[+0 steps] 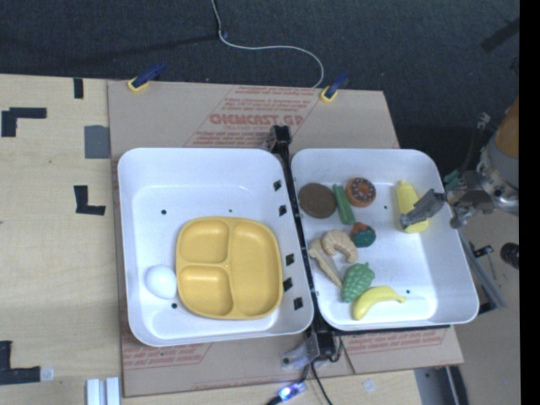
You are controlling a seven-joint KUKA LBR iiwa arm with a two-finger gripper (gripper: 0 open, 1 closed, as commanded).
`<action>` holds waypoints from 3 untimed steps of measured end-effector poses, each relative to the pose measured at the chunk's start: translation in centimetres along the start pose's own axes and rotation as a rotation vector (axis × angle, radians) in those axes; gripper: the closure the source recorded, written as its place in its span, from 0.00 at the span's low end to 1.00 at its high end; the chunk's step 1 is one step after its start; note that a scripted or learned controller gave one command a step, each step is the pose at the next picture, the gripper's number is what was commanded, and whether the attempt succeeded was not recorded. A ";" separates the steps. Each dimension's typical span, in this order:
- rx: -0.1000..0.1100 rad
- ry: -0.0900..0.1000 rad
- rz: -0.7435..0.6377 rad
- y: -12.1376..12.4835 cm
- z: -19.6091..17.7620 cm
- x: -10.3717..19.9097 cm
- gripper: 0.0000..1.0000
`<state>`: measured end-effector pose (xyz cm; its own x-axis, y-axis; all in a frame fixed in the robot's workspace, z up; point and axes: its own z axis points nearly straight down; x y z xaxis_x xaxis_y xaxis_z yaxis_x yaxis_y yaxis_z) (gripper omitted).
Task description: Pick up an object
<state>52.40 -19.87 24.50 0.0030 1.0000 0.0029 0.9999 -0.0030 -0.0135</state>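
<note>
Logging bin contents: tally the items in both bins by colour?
Yellow: 3, tray, banana, yellow piece
Green: 3, grapes, stick, teal ball
Brown: 2, disc, doughnut
White: 1, egg
Tan: 1, chicken piece
Total: 10

Robotics lab test station: two shallow white plastic bins (135, 226) clamped on a brown printed cardboard sheet (245, 116) over the wooden tabletop (51, 251), black tape marks (84, 201), white cable (253, 45) trailing off the far edge.
</note>
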 end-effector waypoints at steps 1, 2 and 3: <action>-0.012 -0.003 -0.004 0.2 -0.7 0.0 0.00; -0.007 -0.002 -0.004 -0.7 4.3 0.4 0.00; -0.007 -0.001 -0.005 -1.3 9.7 1.4 0.00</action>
<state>50.99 -18.47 14.83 -0.0017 1.0000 0.0021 1.0000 0.0017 -0.0069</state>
